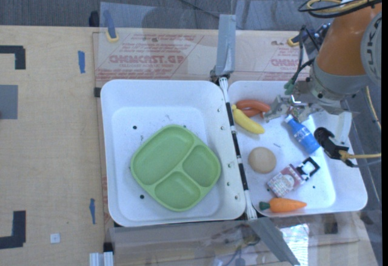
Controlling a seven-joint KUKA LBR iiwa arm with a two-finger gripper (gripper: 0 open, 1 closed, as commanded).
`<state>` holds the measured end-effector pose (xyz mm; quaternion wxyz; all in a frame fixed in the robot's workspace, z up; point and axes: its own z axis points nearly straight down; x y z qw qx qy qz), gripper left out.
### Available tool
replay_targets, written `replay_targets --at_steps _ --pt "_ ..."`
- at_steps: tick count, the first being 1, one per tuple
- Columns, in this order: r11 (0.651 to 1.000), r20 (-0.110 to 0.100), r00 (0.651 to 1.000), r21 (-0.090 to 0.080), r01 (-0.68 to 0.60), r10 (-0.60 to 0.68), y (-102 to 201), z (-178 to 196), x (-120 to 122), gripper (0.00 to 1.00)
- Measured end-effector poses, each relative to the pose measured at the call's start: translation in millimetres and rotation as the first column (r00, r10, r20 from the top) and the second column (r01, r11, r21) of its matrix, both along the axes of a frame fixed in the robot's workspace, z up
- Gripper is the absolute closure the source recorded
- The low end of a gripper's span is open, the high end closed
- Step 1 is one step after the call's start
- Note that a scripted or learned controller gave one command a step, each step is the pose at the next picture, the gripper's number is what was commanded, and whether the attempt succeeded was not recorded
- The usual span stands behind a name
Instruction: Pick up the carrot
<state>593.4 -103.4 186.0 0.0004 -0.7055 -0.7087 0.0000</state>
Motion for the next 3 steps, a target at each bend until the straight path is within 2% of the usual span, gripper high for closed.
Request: replay_targets --at_steps 1,2,3 --pt "1.0 0.003 1.0 0.0 0.001 -0.001 0 10 1 1.0" --pt "0.987 0.0 0.987 0.0 0.159 -0.159 -83 -75 -38 1.0" --pt "0.962 0.009 0.962 0.0 0.272 -0.272 -10 -97 -92 1.0"
